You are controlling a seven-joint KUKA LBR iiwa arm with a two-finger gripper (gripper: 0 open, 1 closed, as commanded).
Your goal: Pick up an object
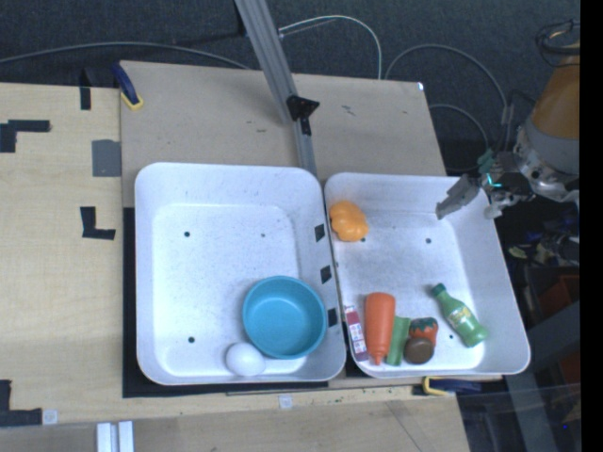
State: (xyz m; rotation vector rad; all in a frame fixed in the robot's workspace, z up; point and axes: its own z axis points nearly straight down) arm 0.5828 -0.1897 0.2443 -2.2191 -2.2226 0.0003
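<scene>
The left bin (170, 243) holds a blue bowl (283, 315) and a white ball (245, 358), both near its front wall. The right bin (490, 252) keeps an orange fruit (349, 221) apart at the back, likely the easiest pick; a carrot (379, 326), green bottle (459, 315) and small packets crowd the front. The gripper (462, 196) hangs at this bin's far right rim, carrying nothing; its spread is unclear.

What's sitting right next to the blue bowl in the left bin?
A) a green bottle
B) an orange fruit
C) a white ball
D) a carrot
C: the white ball lies against the blue bowl's near-left side in the left bin, while the other things listed lie in the right bin.
</scene>
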